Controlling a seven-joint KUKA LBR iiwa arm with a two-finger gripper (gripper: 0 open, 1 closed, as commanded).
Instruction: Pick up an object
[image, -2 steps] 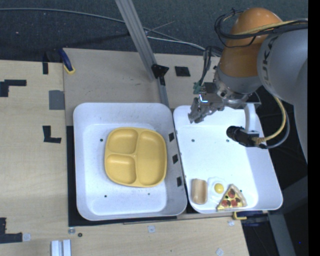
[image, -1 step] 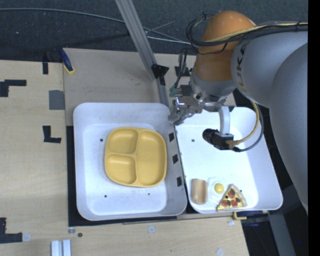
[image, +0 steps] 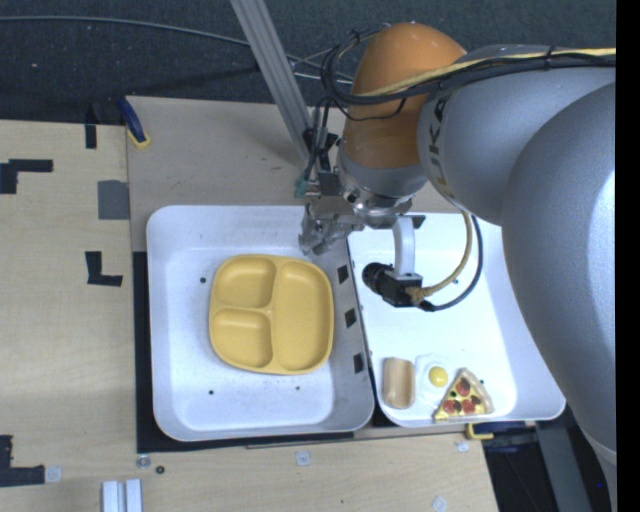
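Because it looks like thin hard plastic, the yellow plate (image: 271, 313) is likely light, stiff and a bit slippery, so its rim is the best place to grab. It lies flat in the left bin (image: 180, 300). I cannot tell how the tool (image: 322, 232) is set, up by that bin's back edge. I count one plate, two bins, and three small toy foods (image: 437, 388) in the right bin (image: 500, 330).

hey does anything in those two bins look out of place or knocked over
Nothing stands out. The yellow divided plate lies flat in the left bin. The toy bread, egg and pizza slice sit in a row in the right bin.
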